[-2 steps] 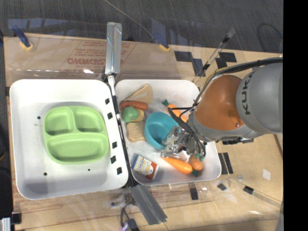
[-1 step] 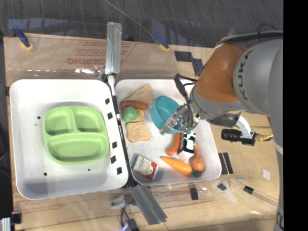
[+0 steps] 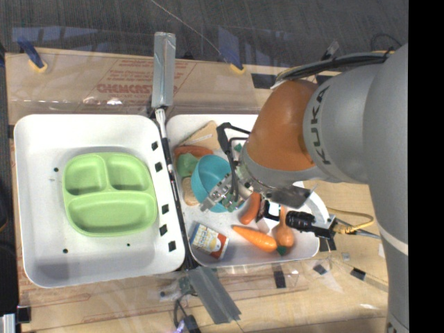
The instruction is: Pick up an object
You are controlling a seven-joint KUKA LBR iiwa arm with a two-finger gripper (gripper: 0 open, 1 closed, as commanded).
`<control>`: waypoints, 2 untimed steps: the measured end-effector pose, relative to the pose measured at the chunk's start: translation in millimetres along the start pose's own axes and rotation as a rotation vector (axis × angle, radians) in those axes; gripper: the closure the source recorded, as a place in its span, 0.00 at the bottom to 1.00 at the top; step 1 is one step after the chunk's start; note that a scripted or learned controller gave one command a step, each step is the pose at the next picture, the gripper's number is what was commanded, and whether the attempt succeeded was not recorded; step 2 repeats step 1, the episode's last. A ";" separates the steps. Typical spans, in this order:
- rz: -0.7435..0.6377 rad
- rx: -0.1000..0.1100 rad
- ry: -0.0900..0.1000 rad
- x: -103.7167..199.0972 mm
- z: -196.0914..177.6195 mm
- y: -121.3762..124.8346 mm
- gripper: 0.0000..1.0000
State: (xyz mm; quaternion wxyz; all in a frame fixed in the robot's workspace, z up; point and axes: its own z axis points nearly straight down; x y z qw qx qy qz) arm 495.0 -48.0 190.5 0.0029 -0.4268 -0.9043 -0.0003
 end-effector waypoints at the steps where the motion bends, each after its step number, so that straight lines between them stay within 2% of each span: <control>1: 0.383 0.001 -0.002 -10.5 0.3 41.7 1.00; 2: 0.383 0.001 -0.002 -10.5 0.3 41.7 1.00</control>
